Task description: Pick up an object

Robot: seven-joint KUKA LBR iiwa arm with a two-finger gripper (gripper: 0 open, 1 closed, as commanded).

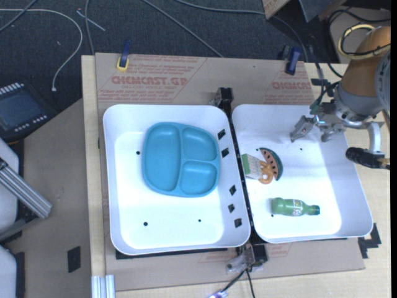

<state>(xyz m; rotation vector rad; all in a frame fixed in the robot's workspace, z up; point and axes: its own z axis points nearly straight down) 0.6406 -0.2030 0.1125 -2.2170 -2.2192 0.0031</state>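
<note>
Your surface, covered by printed cardboard, carries two shallow white bins side by side: left bin, right bin.

Robotics lab: clamped cardboard bench, loose cables.

Both shallow white plastic bins look smooth, with a soft sheen. The sky-blue divided plastic plate has a matt, even finish. The small green plastic bottle near the right bin's front edge shines a little. Underneath, the bench is covered with dull tan printed cardboard. The metal gripper looks bare and grey.
</note>
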